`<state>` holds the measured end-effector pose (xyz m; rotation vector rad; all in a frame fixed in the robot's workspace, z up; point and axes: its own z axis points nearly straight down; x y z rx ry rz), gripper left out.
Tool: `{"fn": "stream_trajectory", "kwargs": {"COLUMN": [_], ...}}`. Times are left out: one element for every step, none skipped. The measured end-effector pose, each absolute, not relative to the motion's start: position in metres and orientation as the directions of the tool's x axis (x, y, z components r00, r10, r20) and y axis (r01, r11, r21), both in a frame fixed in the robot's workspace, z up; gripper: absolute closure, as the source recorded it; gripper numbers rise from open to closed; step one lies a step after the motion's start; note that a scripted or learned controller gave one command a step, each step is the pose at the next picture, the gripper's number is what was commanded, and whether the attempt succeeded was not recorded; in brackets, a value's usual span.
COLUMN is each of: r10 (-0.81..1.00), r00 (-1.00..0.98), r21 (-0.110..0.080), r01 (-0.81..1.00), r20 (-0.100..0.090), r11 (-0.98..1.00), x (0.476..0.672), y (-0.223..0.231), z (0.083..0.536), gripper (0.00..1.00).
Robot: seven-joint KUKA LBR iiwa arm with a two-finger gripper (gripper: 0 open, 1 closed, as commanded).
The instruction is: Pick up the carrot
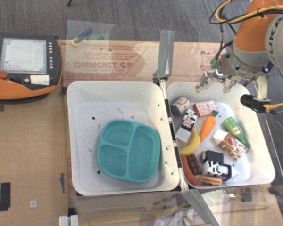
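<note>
Camera view: gripper (218, 80) open, empty; carrot (207, 126) below it, touching banana (192, 143); closing fingers may catch banana instead.

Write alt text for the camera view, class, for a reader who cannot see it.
A carrot lies in the right bin among a banana, a baseball and small cartons, while the gripper hovers over that bin's far edge, holding nothing. The left bin holds a teal divided plate.

Grey carpet-like floor (132, 8) behind a brown cardboard-covered bench (28, 140).
</note>
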<state>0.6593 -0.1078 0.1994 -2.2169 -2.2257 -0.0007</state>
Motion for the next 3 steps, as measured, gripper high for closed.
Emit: {"fn": "stream_trajectory", "kwargs": {"r10": [0.999, 0.996, 0.996], "r00": [0.038, 0.088, 0.094], "r21": [0.029, 0.05, 0.032], "r01": [0.999, 0.995, 0.995], "r20": [0.001, -0.003, -0.005], "r11": [-0.038, -0.088, -0.094], "x": [0.617, 0.594, 0.588], "y": [-0.119, -0.138, -0.117], "z": [0.113, 0.109, 0.111], "gripper": [0.0, 0.0, 0.0]}}
